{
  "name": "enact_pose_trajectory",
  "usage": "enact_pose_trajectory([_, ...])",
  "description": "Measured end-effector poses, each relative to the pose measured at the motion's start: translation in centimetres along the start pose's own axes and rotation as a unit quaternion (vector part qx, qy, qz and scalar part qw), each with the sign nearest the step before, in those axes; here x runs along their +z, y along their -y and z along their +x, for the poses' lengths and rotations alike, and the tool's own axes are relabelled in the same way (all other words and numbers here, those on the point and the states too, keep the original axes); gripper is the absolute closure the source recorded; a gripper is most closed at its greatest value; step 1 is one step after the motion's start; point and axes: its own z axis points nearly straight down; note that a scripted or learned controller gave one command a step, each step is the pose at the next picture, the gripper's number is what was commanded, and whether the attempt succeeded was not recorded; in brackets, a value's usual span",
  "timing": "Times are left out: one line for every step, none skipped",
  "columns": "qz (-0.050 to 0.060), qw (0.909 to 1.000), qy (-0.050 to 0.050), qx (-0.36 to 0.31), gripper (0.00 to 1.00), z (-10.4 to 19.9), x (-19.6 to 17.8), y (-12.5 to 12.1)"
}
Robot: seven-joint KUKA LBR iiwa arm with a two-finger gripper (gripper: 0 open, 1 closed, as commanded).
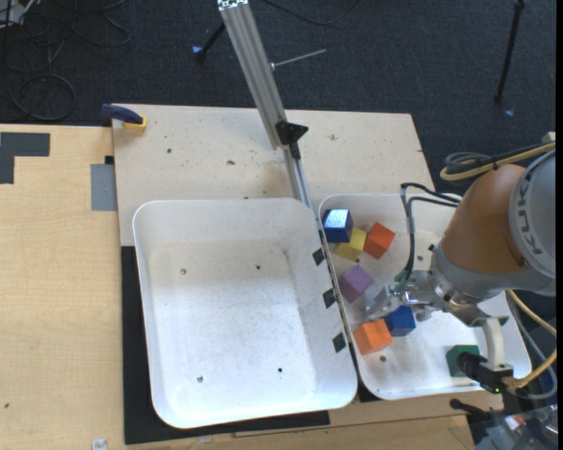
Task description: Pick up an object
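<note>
Arm: the grey KUKA arm with the orange band reaches in from the right, over the right-hand shallow white plastic bin (387,387).
Gripper: the two-finger gripper (398,304) is low inside that bin, near its middle.
Grip: cannot tell – the wrist hides whether it is wide, narrow or closed on anything.
Nearest object: a small dark blue cube (402,322) lies just below the gripper, so close that touching or apart cannot be told.
Beside it: an orange cube (372,336) touches the blue one on its left, close to the wall between the bins.
Above the gripper: a pale purple cube (356,281), tilted, just beside the gripper's left.
Far end of the bin: a blue-and-white cube (336,222), a yellow block (353,245) and a red-orange cube (379,239) – bunched together, well apart from the gripper.
Near corner: a small green block (464,358), alone.
Left bin: the larger white plastic bin (169,221) sits alongside, edge to edge with the right one.
</note>
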Motion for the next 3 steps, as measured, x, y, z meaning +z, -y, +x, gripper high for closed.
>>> enact_pose_trajectory([-0.005,1.0,0.001,0.0,0.0,0.0,2.4,-0.1])
enact_pose_trajectory([-0.004,1.0,-0.001,0.004,1.0,-0.1,1.4,0.0])
enact_pose_trajectory([-0.005,1.0,0.001,0.0,1.0,0.4,-3.0,0.3])
